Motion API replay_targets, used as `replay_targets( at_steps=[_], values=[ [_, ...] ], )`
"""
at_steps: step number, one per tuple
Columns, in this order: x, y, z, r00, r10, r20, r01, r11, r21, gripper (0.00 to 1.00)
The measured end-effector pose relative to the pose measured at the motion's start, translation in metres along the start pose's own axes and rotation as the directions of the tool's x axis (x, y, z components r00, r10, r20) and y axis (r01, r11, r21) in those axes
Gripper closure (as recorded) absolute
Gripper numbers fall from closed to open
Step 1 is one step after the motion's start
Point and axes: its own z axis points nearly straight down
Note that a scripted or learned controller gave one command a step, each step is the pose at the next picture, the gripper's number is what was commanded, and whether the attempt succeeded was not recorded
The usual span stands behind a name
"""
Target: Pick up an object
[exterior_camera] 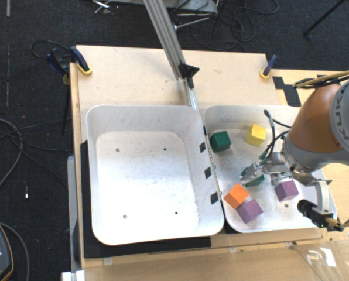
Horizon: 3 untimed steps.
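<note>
Several small blocks lie in the right bin (221, 117): a green cube (220, 140), a yellow cube (256, 134), an orange cube (237, 195), a purple cube (249, 210) touching the orange one, and another purple cube (287, 189). My gripper (254, 173) is low over the middle of this bin, between the yellow and orange cubes. A small dark green piece (257, 181) shows right at its tip; whether it is gripped is unclear. The grey and orange arm (318, 130) hides the bin's right side.
The left bin (98, 122) sits beside the right one, their rims meeting at a ridge with black tabs (208, 171). A slanted metal rail (166, 31) rises behind the bins. Clamps (81, 62) hold the board's back corners.
</note>
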Motion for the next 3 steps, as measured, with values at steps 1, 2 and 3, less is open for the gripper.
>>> replay_targets(
  at_steps=[1,2,3],
  values=[
    [0.003,0.004,-0.014,1.0,-0.006,0.0,0.006,1.0,-0.012,1.0],
    [0.076,-0.03,-0.079,1.0,-0.014,-0.004,0.014,1.0,-0.013,1.0],
    [0.147,-0.025,-0.085,1.0,-0.005,-0.004,0.005,0.999,-0.035,1.0]
  ],
)
